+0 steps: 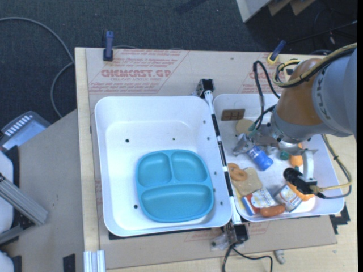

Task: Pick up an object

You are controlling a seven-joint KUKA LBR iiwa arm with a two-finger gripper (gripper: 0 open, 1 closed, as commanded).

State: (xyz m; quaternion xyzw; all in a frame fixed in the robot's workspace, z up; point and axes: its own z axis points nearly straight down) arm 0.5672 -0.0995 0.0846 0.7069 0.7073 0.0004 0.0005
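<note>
My gripper [248,145] hangs low over the upper left part of the right bin [334,207], below the arm's orange band [299,98]. A small blue bottle [261,158] lies just under and to the right of it, touching or nearly touching the gripper's grey metal. Around it lie a brown block [232,115], a pretzel-like ring [237,173] on a tan card [251,182], a printed packet [261,198], a sausage [271,211], a small can [290,196] and an orange piece [296,160]. The arm hides part of the bin's upper right.
The left bin [113,115] holds a blue divided plate [174,185] in its lower half. A divider wall [218,146] with black clamps separates the two bins. Cables [265,89] loop along the arm. Cardboard [136,72] lies under both bins.
</note>
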